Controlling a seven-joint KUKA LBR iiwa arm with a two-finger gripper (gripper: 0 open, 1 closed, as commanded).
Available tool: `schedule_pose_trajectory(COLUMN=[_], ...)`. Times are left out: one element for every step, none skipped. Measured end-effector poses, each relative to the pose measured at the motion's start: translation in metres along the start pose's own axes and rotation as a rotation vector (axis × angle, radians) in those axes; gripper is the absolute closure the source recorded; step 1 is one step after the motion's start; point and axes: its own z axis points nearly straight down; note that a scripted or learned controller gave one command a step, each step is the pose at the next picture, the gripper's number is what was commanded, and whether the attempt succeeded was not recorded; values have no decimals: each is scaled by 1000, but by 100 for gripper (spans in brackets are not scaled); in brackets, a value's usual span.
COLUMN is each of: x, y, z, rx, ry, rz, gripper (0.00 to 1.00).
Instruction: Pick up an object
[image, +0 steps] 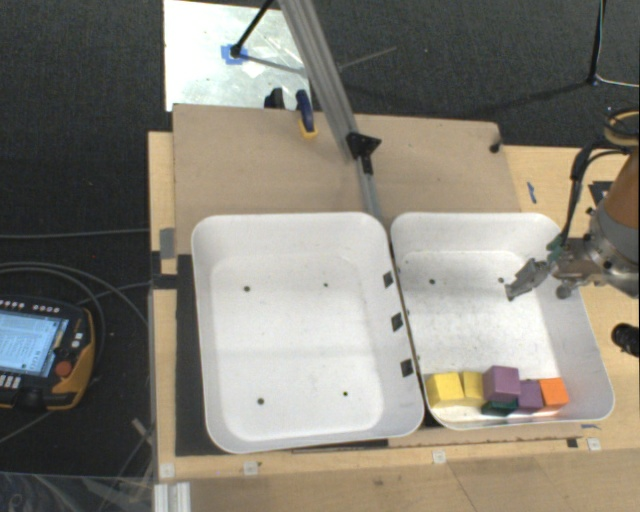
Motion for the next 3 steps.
schedule_pose_trajectory(x=[0,65,97], y=[1,-50,-21], z=[-11,45,16], rx=[-4,9,-3], ry=[0,5,0], rz=[-3,-8,-9], gripper=[100,100,100])
